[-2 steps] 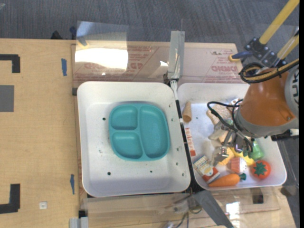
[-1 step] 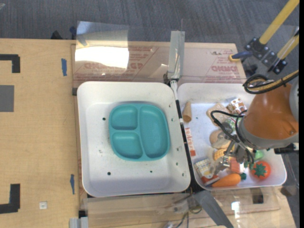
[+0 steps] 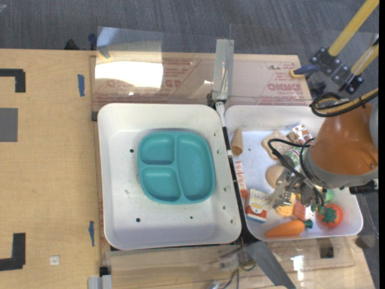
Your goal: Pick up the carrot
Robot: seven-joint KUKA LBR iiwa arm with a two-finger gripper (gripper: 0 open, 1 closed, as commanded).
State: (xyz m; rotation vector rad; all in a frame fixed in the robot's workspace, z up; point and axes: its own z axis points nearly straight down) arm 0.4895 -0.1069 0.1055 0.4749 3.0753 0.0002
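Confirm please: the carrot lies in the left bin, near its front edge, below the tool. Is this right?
Not quite. The camera view shows the carrot in the right bin, not the left one. The rest holds: it lies near the front edge, below the tool.

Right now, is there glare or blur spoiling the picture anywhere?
In the camera view, bright glare washes the clear sheet behind the left bin; the carrot is sharp, while the clutter around the pincer looks crowded and slightly soft.
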